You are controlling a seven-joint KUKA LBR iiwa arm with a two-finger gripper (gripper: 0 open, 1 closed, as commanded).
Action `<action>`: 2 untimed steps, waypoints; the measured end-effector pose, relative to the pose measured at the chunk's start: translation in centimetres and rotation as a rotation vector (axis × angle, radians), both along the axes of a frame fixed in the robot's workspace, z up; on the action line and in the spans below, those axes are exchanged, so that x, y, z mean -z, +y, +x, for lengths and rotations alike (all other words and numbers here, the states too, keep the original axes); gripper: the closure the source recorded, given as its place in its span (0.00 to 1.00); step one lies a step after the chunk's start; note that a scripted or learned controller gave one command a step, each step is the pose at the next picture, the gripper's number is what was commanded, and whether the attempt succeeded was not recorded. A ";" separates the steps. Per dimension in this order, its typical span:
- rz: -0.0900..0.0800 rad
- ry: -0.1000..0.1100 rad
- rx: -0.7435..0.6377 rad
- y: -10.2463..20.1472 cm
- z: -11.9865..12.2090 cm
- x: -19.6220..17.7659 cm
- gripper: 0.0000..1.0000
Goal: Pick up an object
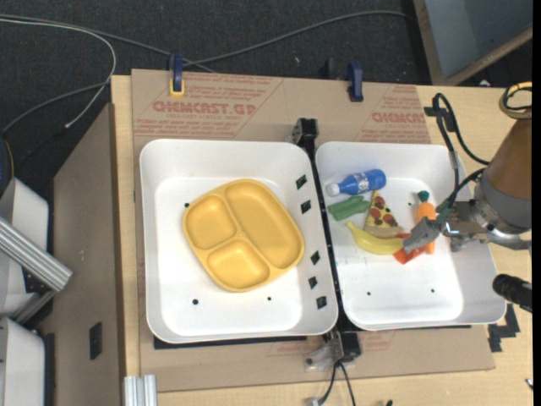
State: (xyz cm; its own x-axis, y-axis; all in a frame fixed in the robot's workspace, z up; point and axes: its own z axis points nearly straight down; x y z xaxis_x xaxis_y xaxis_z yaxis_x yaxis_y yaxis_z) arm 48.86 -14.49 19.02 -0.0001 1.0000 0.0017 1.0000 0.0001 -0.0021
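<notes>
The gripper (433, 227), its grip impossible to tell, hangs by the banana (372, 240) in the right bin (406, 309), needing a descent.

Setting: a robotics lab, seen from above my work bench (254, 358).
Bench top: brown cardboard sheet (279, 108) printed with red lettering, pinned at its far edge by a yellow clamp (177, 76) and a blue clamp (356, 82).
Fixtures: two shallow white bins (161, 227) set side by side, joined along a black centre strip (319, 227).
Floor: dark carpet (254, 15) crossed by loose grey cables (93, 41).
Hardware: aluminium extrusion (30, 252) at the left edge; my own arm (511, 184), with black cabling (448, 134) running along it.
Props: toy food and a yellow sectioned plate (243, 233), not real kitchenware in use.
</notes>
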 end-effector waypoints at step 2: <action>0.001 0.004 0.001 -0.8 0.0 8.7 0.00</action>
